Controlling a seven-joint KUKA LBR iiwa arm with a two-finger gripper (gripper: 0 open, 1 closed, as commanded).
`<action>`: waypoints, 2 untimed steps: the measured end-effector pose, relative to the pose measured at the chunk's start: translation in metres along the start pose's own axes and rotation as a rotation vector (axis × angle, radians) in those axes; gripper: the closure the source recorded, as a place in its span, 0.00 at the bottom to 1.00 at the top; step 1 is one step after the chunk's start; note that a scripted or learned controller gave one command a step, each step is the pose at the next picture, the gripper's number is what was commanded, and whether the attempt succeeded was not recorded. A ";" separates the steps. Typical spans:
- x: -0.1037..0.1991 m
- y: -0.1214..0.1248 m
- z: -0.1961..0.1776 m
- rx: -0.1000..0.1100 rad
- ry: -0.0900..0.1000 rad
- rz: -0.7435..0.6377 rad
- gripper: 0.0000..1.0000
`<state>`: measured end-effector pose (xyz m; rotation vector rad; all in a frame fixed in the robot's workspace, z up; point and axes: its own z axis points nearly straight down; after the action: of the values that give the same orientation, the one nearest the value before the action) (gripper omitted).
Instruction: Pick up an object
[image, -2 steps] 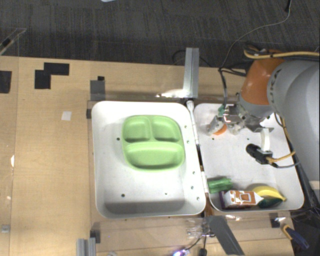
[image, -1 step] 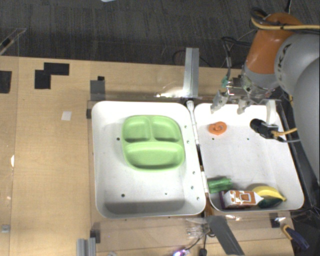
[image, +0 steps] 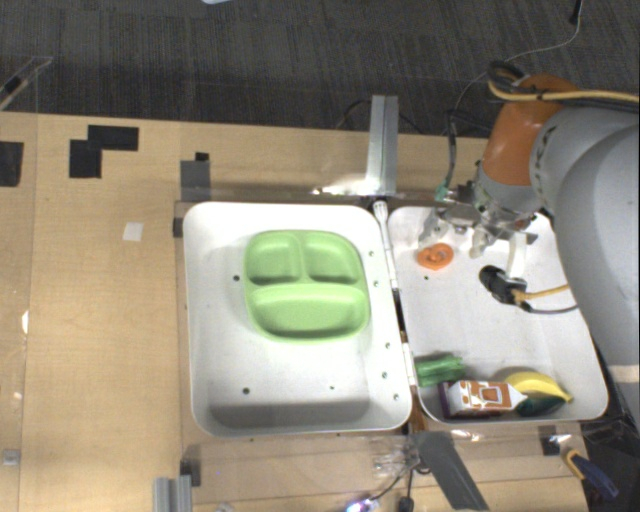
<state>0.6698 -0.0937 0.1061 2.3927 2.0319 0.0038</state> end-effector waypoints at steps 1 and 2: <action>0.005 -0.033 0.016 -0.006 0.000 -0.125 0.00; -0.025 0.005 0.018 -0.005 -0.001 -0.111 0.00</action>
<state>0.6712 -0.1193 0.0880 2.2732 2.1583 0.0079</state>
